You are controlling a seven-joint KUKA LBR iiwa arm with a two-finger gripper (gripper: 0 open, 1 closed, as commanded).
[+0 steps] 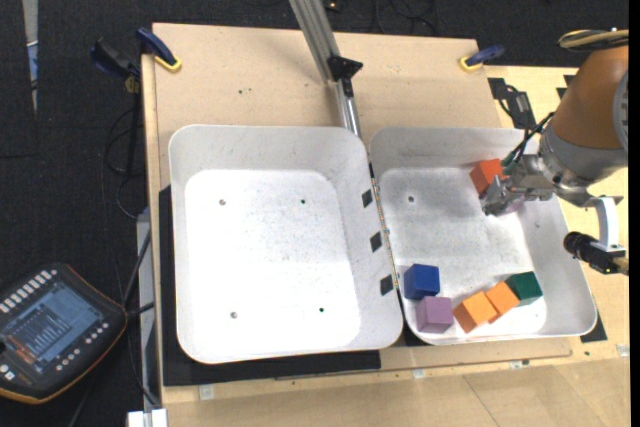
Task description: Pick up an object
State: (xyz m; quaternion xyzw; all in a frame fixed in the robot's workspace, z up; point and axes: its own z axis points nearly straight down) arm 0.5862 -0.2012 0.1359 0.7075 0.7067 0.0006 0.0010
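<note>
Orange cube sits high in the right bin, touching or just under the end effector; whether it is clenched on that cube I cannot tell, since the wrist hides the tips. If the grip is only on a corner, the cube could slip and tumble back as the arm lifts. Four more blocks cluster near the front wall: blue cube, purple cube, a second orange block, green cube. No brand or writing is legible, not even on the pendant left of the tabletop
</note>
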